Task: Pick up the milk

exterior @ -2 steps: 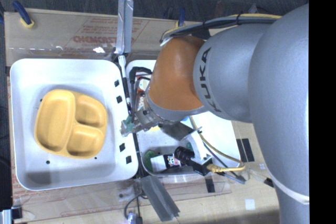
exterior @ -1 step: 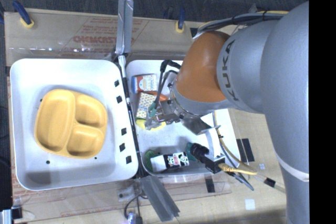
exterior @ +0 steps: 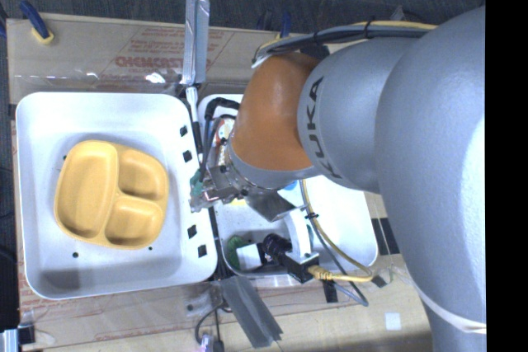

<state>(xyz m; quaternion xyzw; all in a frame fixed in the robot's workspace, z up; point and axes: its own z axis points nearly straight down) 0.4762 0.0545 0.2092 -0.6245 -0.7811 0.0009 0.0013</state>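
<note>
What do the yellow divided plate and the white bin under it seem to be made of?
The yellow divided plate looks like moulded plastic with a matte finish: rounded compartment edges and soft, dull shading. The left white bin seems to be smooth plastic too, slightly glossy, since its rounded rim catches pale light. Neither material is certain from the look alone.

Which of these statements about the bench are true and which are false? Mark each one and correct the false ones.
1. A yellow tray with three sections lies in the left bin. True.
2. The arm hangs over the left bin. False: it hangs over the right bin.
3. The band above the wrist is orange. True.
4. The yellow tray sits on the cardboard behind the bins. False: it sits inside the left bin.
5. The arm covers much of the right bin. True.
</note>
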